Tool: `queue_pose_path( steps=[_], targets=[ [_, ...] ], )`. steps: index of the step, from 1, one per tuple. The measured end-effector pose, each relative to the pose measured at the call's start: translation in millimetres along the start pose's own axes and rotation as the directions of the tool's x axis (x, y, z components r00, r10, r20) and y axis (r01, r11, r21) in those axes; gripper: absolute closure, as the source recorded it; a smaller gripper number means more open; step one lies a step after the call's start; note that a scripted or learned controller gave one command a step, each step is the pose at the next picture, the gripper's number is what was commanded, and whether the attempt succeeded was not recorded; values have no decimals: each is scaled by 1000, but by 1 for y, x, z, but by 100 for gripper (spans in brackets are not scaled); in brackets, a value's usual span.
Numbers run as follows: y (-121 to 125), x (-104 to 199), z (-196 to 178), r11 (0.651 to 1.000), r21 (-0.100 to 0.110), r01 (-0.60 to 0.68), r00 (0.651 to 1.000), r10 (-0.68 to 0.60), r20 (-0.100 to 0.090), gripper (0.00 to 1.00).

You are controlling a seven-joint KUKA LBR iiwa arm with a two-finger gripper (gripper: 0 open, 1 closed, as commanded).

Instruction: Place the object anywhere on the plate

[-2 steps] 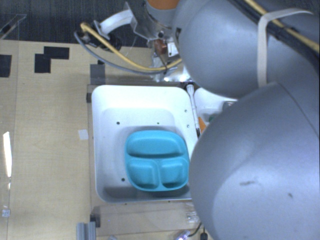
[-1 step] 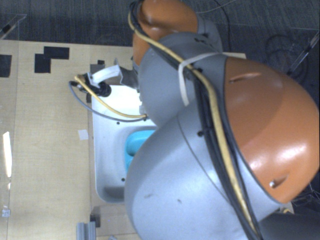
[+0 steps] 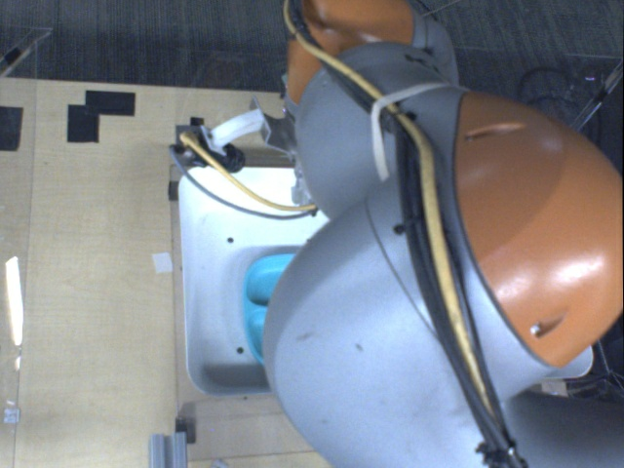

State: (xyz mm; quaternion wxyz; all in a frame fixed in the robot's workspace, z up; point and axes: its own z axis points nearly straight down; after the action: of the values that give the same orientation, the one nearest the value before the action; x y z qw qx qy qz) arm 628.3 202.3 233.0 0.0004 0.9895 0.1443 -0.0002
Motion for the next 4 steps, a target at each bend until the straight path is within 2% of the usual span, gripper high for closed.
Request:
queue_pose_path(
  steps=[1, 2, 3, 4],
  targets=[
    [0, 0, 0, 1000, 0, 0, 1000, 0, 0, 0],
    [-1, 1, -7, 1000, -2, 4, 1000, -4, 3, 100],
    [-13, 36, -44, 997, 0, -83, 997, 83, -3, 100],
    [-14, 37, -52, 997, -1, -79, 997, 79, -2, 100]
  ],
)
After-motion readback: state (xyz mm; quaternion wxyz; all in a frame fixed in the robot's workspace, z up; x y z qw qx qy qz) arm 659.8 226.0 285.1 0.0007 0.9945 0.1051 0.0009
